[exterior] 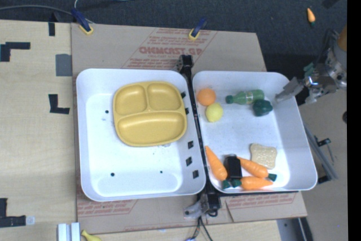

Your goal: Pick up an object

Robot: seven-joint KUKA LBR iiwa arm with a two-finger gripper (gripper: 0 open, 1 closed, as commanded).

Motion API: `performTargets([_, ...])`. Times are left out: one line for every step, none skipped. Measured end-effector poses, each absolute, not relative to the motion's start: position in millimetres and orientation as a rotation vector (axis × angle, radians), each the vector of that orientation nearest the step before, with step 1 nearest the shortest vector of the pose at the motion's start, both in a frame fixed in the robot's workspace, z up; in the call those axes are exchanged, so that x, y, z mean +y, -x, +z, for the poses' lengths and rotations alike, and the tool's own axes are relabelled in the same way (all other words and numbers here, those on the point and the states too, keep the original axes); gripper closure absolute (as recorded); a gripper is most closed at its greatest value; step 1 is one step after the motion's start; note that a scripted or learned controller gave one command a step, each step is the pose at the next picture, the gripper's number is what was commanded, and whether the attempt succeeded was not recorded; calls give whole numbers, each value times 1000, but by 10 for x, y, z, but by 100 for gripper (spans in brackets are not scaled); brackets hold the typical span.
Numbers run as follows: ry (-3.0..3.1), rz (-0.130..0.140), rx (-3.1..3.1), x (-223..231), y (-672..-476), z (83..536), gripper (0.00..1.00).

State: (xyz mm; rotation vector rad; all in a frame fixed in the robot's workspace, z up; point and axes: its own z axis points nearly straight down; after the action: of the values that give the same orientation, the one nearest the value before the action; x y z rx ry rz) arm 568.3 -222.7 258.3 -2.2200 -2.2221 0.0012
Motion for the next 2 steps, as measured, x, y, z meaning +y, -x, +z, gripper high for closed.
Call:
performTargets([2217, 3, -2220, -1653, -5824, 1059, 0])
performTargets([2224, -3, -2227, -1134, -6152, 865, 0])
